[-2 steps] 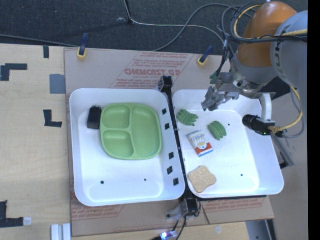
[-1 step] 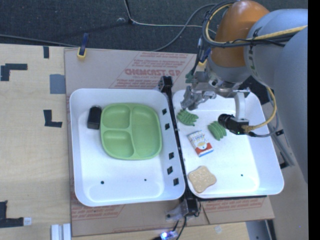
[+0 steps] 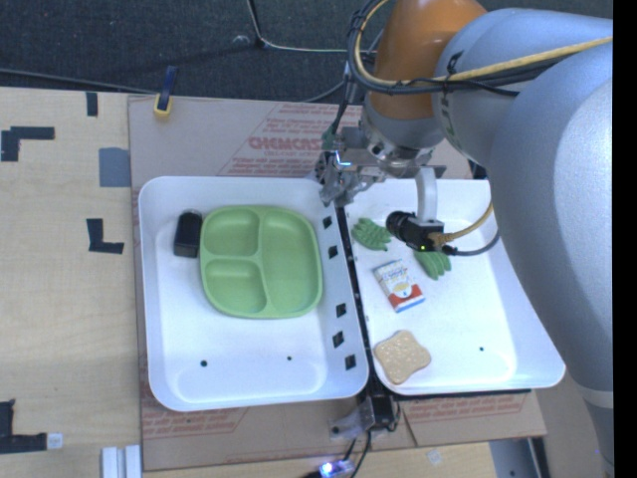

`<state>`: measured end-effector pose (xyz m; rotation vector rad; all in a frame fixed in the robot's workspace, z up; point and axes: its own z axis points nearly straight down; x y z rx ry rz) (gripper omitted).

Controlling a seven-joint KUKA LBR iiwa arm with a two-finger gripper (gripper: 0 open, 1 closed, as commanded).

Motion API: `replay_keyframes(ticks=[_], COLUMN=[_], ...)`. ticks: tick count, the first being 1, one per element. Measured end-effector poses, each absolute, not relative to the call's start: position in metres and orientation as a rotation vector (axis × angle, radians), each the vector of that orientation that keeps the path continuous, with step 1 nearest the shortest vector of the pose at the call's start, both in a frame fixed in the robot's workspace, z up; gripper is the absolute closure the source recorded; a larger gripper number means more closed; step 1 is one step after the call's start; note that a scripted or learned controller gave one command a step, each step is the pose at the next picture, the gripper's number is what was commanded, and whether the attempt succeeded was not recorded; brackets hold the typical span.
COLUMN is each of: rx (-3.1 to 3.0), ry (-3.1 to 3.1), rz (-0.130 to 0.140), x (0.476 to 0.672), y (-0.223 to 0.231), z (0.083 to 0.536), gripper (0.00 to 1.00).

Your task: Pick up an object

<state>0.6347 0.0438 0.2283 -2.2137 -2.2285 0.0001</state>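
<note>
Hanging over the far corner of the right bin (image 3: 518,357), jaws (image 3: 338,182) — open or closed cannot be told; nothing seen held. Green leafy toy (image 3: 371,233) lies just beside, long axis slanting toward the divider. Small carton (image 3: 399,286), toast slice (image 3: 401,357) lie nearer; green tray (image 3: 261,262) in left bin (image 3: 169,366)

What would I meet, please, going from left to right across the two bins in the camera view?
Black block → green divided plate → green leafy toy → small red-and-white carton. The toast slice shares the carton's span, so I leave it unranked.
</note>
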Motion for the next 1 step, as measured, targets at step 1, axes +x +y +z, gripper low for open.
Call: replay_keyframes(ticks=[1], rx=[-2.214], ry=[-2.227], rz=[-0.001], x=[0.6508], y=[0.0939], z=[0.2351], gripper=[1.0])
